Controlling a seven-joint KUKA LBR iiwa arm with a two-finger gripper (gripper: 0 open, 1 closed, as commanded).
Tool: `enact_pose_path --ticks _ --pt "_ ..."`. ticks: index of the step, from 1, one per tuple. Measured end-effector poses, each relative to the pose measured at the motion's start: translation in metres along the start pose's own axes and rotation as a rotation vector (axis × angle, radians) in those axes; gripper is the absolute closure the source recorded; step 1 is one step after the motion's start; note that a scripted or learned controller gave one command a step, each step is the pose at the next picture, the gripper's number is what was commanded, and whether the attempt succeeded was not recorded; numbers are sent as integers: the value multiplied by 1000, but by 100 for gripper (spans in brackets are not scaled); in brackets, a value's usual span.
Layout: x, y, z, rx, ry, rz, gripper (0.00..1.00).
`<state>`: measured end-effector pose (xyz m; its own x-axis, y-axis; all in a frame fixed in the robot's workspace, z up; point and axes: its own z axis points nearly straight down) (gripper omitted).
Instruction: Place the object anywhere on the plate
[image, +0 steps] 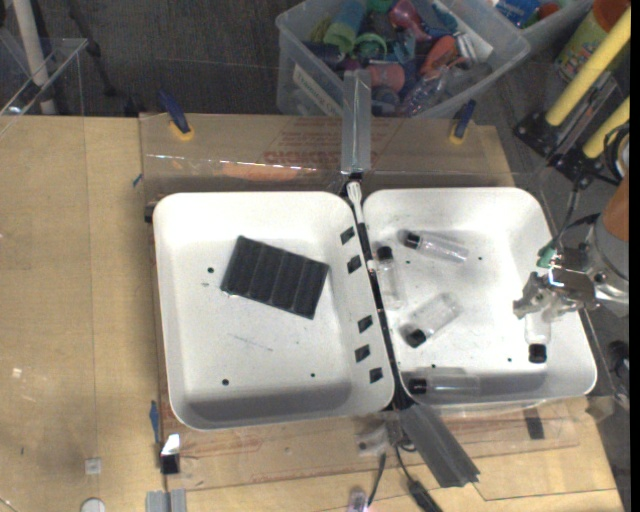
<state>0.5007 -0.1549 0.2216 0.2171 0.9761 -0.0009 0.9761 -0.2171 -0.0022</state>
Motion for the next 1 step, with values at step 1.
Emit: enact_pose_path --ticks 1 --pt "10 -12 93 2 1 24 100"
